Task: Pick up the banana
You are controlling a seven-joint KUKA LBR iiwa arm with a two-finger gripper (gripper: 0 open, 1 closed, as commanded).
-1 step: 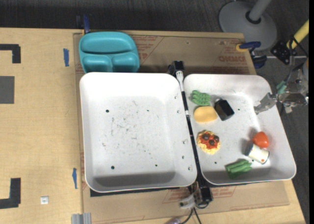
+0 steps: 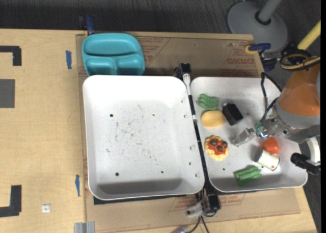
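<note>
Dark grey carpet lies beyond the far edge of the bench (image 2: 35, 125), which is covered with brown cardboard. Two white bins stand on it side by side, and their inner rims touch along a black strip. The left bin (image 2: 91, 125) shows a bare white floor with only small specks, so it offers wide open room. Just beyond its far rim sits a teal divided tray (image 2: 113, 53).

The right bin (image 2: 300, 178) is crowded. The banana (image 2: 213, 119), which looks like a short yellow piece, lies in the left half of this bin, close to the inner rim. A green toy vegetable (image 2: 208, 101) is just on its far side and a small black block (image 2: 232, 113) is just at its right. On the near side of the banana lies a round yellow toy with red and black spots (image 2: 216, 147). A second green toy (image 2: 247, 174) rests close to the near rim, and a red and white piece (image 2: 270, 154) lies at its right.

The arm (image 2: 300, 99) enters from the right over the right rim. Its gripper (image 2: 244, 136) is low over the bin floor, to the right of the banana and apart from it, with the black block between them on the far side. Whether the pincer is wide or narrow, I cannot tell
</note>
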